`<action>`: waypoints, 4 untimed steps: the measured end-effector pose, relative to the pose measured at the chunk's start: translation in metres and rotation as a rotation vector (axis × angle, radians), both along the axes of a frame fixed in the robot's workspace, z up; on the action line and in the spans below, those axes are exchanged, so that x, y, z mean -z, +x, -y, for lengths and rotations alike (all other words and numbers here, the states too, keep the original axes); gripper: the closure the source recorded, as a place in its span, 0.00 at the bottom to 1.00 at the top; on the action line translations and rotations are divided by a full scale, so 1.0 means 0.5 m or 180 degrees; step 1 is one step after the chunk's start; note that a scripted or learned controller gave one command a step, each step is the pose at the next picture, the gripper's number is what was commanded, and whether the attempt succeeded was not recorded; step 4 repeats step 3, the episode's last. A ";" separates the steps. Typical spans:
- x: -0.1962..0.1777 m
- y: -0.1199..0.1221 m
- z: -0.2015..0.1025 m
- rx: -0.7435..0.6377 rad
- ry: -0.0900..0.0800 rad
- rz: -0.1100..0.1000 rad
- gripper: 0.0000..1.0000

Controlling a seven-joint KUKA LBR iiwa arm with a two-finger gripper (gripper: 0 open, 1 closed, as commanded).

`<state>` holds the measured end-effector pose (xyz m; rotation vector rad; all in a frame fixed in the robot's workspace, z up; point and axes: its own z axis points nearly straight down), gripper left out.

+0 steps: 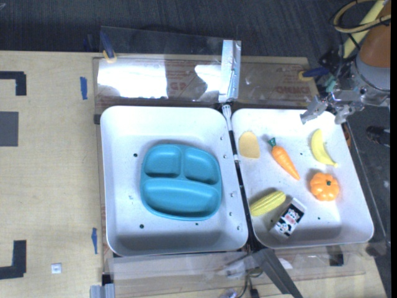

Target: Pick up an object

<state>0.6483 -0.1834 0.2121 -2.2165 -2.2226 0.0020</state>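
Left bin (118, 166): blue tray (181, 180). Right bin (353, 222): carrot (285, 158), banana (321, 147), pumpkin (324, 186), corn (267, 202). Gripper (327, 107) at rim, grip state unclear.

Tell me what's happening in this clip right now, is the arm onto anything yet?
Not yet. The gripper sits at the upper right, over the far edge of the right bin, with nothing visibly in it. The nearest item is the banana, just below it. Also lying untouched in that bin are a carrot, a small pumpkin, a corn cob, a yellow piece and a black-and-white carton. The left bin holds a blue divided plate.
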 end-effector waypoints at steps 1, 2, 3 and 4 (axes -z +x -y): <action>0.230 -0.083 -0.080 -0.0632 0.0007 -0.0015 0.00; 0.206 -0.077 -0.078 -0.0627 -0.0001 0.0011 1.00; -0.018 -0.023 0.019 -0.0954 -0.0019 0.0037 1.00; -0.018 -0.023 0.019 -0.0954 -0.0019 0.0037 1.00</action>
